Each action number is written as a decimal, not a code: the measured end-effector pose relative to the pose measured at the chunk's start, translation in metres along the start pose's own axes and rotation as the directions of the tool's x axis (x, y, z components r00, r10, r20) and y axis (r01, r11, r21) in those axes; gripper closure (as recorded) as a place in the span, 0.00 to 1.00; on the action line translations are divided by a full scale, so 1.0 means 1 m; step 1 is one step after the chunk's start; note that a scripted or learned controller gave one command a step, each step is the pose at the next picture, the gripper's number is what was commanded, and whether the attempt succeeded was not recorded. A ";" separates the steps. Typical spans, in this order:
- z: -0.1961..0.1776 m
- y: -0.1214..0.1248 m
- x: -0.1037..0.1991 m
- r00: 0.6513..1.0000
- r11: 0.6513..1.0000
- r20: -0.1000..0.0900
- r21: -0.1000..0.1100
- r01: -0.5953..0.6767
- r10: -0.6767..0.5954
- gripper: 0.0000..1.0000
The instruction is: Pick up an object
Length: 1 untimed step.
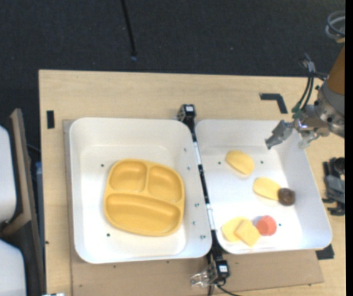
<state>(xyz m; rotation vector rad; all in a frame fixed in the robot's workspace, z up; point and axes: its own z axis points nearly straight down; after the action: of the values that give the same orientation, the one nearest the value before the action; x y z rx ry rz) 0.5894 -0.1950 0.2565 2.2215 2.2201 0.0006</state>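
Objects for picking lie in the right bin (312,190), and none is off its floor yet. Biggest thing on the bench (59,91), though, is the yellow divided plate (144,197), flat in the middle of the left bin (84,165).

Going down in size in the right bin: a pale yellow oval piece (240,163) toward the far edge, a second yellow piece (266,188) nearer the right wall, a pair of overlapping yellow slabs (241,231) by the near edge, a red round piece (266,226) touching them, and a small dark brown lump (286,196) against the second yellow piece.

The gripper (290,131) hangs over the bin's far right corner, nothing between its fingers; whether they are spread or pressed together I cannot tell.

To my eye the oval piece is the sound choice: it sits alone, well apart from its neighbours, so the fingers could straddle it cleanly. The clustered pieces by the near edge risk a nudge or a double grab.

The bench is light wood, on dark carpet (164,23).
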 end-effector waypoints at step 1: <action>0.000 0.000 0.000 1.000 1.000 0.000 0.000 0.000 0.000 0.00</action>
<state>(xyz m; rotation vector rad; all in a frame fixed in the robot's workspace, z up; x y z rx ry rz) 0.5894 -0.1950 0.2565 2.2215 2.2201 0.0005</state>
